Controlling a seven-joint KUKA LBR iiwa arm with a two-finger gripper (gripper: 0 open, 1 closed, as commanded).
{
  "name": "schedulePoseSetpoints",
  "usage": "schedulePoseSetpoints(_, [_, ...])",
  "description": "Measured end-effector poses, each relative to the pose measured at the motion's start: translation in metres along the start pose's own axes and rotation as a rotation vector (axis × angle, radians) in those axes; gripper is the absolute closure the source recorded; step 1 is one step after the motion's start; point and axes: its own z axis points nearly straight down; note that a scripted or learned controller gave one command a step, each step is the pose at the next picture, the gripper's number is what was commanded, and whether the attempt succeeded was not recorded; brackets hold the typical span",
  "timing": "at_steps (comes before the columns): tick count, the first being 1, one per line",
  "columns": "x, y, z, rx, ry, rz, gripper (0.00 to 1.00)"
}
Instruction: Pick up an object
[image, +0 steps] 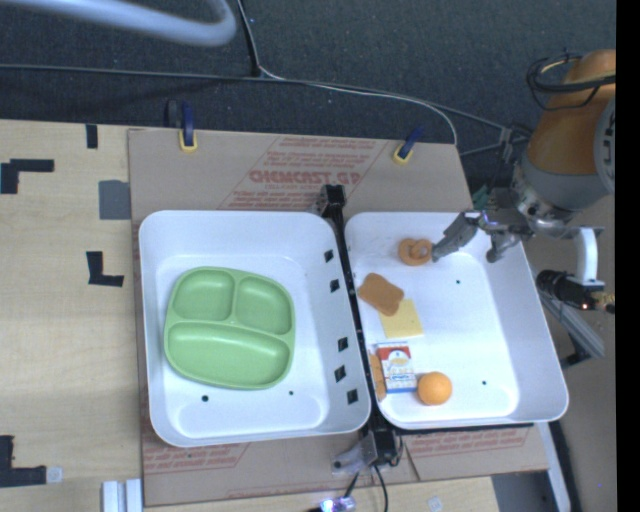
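Round tan pastry (414, 250) beside hand (468, 243)

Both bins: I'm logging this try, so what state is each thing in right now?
Gripper: open, holding nothing, low over the right bin's far end.
Round pastry: flat on the bin floor, beside one fingertip.
Brown bread piece: lying flat.
Yellow cheese slice: lying flat.
Small carton: on its side.
Orange: resting loose.
Green plate: right way up in the left bin.
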Motion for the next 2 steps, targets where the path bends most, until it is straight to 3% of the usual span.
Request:
schedulePoseSetpoints(1, [0.0,0.002,-0.008,-0.013,-0.002,-0.004,0.0])
schedulePoseSetpoints(2, [0.003,0.008,0.037,-0.01,-0.002,-0.004,0.0])
